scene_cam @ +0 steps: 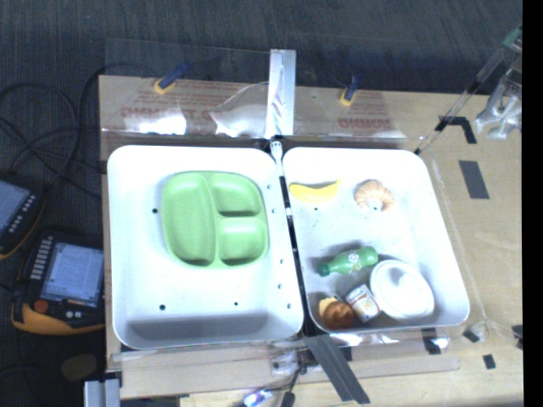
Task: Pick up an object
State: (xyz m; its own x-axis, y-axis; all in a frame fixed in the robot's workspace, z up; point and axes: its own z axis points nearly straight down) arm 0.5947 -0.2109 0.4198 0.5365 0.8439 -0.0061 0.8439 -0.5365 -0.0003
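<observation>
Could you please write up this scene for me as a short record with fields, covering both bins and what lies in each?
left bin: holds a green divided plate, lying flat
right bin: holds six things
far side: yellow banana; croissant
middle: green bottle, on its side
near side: white bowl; small jar; brown pastry
contact: jar lies between pastry and bowl, close against both

Two white bins [127, 312] on bench [501, 244], pendant [59, 282] left, cables.
</observation>
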